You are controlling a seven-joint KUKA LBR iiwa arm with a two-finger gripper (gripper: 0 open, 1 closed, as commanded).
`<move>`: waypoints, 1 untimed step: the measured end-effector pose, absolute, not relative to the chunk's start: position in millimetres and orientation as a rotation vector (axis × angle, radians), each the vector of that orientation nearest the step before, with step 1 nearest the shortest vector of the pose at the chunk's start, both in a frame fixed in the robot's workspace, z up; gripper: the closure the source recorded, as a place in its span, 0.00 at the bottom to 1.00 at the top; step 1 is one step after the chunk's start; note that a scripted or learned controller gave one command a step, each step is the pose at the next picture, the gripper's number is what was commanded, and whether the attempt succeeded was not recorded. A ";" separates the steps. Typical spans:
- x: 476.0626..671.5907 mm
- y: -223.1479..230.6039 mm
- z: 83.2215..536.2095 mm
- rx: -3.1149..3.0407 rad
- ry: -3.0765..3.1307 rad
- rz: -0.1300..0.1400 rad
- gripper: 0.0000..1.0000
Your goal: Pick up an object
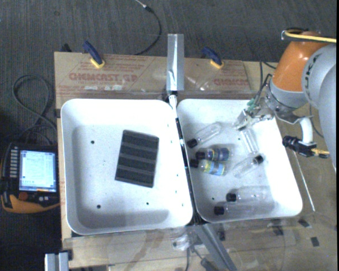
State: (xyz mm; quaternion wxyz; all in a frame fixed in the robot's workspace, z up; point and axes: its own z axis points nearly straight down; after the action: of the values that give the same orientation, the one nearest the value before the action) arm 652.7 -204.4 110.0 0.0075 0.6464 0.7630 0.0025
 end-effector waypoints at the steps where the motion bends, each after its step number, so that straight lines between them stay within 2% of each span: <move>1: 652.7 -204.3 110.0 2.021 2.386 0.008 0.00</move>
State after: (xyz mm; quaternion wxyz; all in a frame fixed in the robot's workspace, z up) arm 652.7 -204.3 110.0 0.0074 0.6464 0.7629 0.0025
